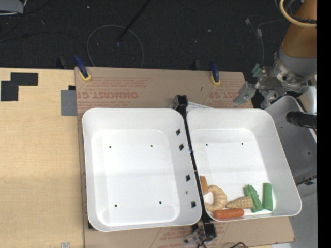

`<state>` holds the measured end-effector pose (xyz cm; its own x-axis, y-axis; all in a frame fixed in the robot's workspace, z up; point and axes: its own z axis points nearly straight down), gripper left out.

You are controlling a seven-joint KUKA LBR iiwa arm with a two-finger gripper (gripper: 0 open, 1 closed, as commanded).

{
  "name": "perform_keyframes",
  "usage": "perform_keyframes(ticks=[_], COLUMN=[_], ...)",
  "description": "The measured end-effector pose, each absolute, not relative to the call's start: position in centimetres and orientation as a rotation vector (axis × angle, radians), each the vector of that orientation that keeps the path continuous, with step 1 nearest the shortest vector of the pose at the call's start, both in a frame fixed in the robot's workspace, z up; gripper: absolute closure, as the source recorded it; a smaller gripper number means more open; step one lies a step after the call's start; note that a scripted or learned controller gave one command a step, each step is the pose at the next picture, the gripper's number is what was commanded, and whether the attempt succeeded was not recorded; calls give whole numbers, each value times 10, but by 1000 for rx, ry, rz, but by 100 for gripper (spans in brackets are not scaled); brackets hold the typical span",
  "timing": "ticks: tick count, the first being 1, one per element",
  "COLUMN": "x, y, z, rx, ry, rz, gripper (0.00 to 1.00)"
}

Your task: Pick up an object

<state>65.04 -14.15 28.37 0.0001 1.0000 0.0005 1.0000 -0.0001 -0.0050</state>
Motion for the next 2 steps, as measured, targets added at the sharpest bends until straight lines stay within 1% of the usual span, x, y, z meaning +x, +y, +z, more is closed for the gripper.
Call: perform_keyframes(ticks=[1, 2], x=[651, 652], y=[-142, -133], z=[286, 238], rx=[-2221, -2219], ry=[-2222, -2219], rz=[0, 4], gripper=[0, 0])
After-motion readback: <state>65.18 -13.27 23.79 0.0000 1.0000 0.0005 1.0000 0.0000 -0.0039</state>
